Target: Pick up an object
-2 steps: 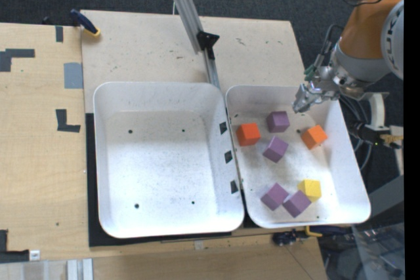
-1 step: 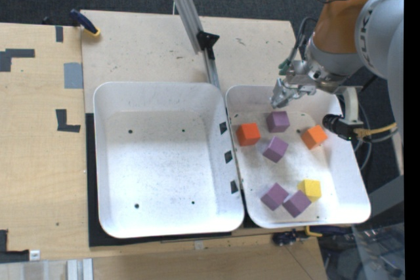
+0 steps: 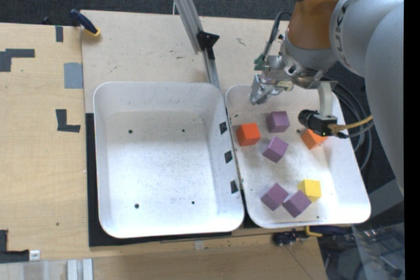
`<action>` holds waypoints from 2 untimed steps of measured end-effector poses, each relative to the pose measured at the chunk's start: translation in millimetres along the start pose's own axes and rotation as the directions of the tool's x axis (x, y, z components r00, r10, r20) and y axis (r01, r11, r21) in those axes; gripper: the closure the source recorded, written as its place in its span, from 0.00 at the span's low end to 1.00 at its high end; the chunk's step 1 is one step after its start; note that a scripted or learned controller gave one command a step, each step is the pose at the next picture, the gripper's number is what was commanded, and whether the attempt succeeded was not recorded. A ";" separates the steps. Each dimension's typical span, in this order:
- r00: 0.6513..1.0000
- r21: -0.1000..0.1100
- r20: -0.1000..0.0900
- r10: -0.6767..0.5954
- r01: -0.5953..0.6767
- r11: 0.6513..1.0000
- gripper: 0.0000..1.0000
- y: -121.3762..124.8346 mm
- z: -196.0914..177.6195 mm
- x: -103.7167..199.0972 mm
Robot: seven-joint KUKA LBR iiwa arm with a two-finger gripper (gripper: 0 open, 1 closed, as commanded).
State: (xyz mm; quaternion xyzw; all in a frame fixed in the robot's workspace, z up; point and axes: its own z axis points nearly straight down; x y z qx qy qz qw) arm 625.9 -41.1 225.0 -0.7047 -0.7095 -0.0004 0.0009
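The orange cube [image 3: 248,134] lies at the far left of the right bin [image 3: 351,206], close beside a purple cube [image 3: 278,121] and the bin's dividing wall. The fingers [image 3: 259,96] hang above and just beyond it, holding nothing; whether released or clenched, I cannot tell. A descent could clip the wall or nudge the purple neighbour, spoiling the grasp.
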 end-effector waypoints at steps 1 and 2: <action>1.000 0.001 0.000 0.000 0.000 1.000 1.00 -9.1 -7.5 47.4; 1.000 0.000 -0.001 -0.001 0.001 1.000 1.00 -17.2 -13.9 107.5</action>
